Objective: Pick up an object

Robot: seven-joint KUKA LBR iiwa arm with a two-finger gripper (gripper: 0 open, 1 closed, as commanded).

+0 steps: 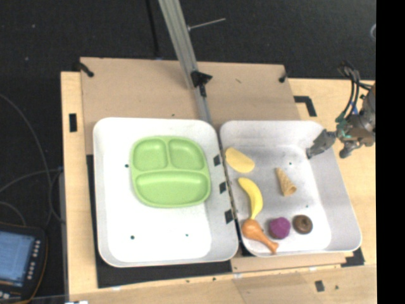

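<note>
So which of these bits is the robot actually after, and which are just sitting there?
Candidates to pick up, all in the right bin:
yellow slice
banana
ice-cream cone
orange drumstick
purple ball
chocolate doughnut
The gripper hovers at that bin's upper right edge.

Just lying about:
green divided plate in the left bin
handheld screen

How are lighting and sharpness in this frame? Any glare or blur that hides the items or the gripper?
Camera view: even, soft lighting with faint shadows; the right bin looks mildly washed out but has no hard glare; banana, ice cream cone and green divided plate read clearly; the gripper at the right edge is small and slightly soft.
</note>
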